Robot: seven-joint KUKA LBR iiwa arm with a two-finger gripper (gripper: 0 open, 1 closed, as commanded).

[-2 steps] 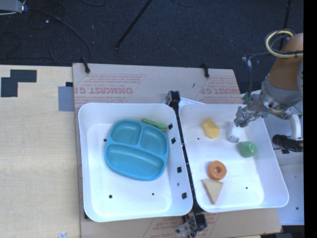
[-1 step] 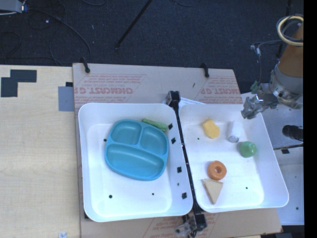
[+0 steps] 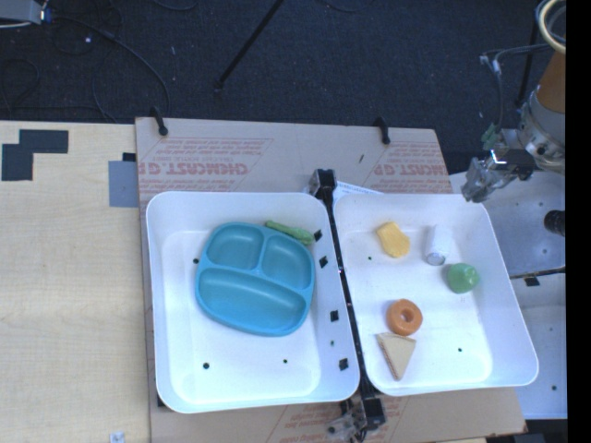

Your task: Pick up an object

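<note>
In the right bin lie a yellow block, a small white cylinder, a green ball-like piece, an orange ring and a tan wedge. My gripper hangs at the far right, above and outside the bin's back right corner, apart from all of these. Nothing shows between its tips.
The left bin holds a blue divided plate with a green item at its back edge. A black divider with clips runs between the bins. Cardboard lies under both, and cables cross the dark floor behind.
</note>
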